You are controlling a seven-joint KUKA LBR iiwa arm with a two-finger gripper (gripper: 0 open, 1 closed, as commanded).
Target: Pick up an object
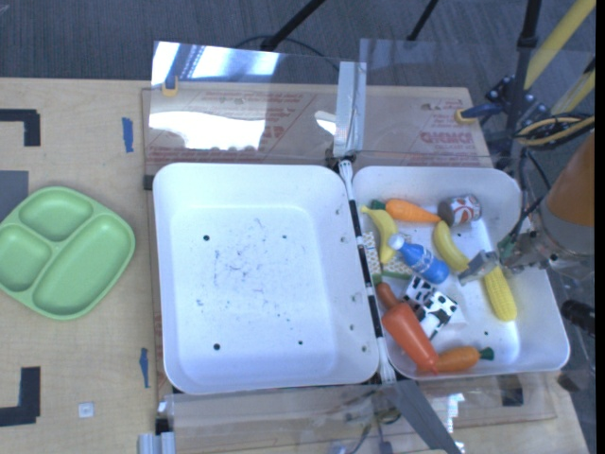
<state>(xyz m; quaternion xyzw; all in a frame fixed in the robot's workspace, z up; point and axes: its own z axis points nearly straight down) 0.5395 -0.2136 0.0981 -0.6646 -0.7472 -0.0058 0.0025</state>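
Low over the right-hand bin (pixel 539 343), reaching in from its right rim: the end effector (pixel 479 268), tip right at the upper end of a corn cob (pixel 499 292); cannot tell whether spread or pressed together. Just left of the end effector, a yellow banana (pixel 448 246) and a blue bottle (pixel 419 258); farther left and below, a black-and-white block (pixel 433 307) and an orange carrot (pixel 409 333). Well to the left, the second white bin (pixel 255 357) and, on the bench (pixel 76 367), a green divided plate (pixel 62 250).
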